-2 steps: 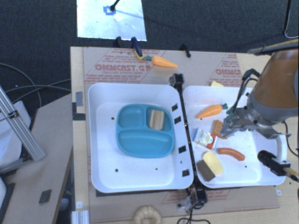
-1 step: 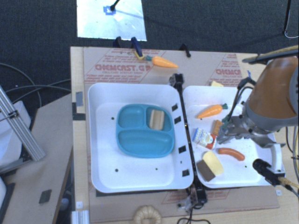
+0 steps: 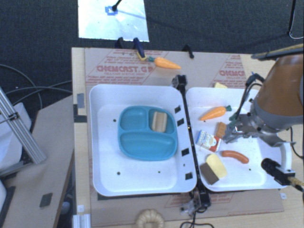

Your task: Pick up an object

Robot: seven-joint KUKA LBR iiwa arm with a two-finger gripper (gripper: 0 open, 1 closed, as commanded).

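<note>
The right bin (image 3: 247, 182) holds several toy foods: an orange carrot (image 3: 213, 113), a small brown block (image 3: 220, 128), a white and red carton (image 3: 207, 140), a red sausage (image 3: 234, 156), a yellow and brown wedge (image 3: 213, 168) and a pale yellow piece (image 3: 220, 85) at the far rim. My gripper (image 3: 232, 130) hangs low over the middle of this bin. It sits just right of the brown block and above the sausage, and I see nothing held in it.
The left bin (image 3: 107, 175) holds a blue divided plate (image 3: 142, 144) with a tan block (image 3: 159, 121) in its upper right compartment. A second carrot (image 3: 164, 63) lies on the board behind the bins. A black divider (image 3: 187, 132) runs between the bins.
</note>
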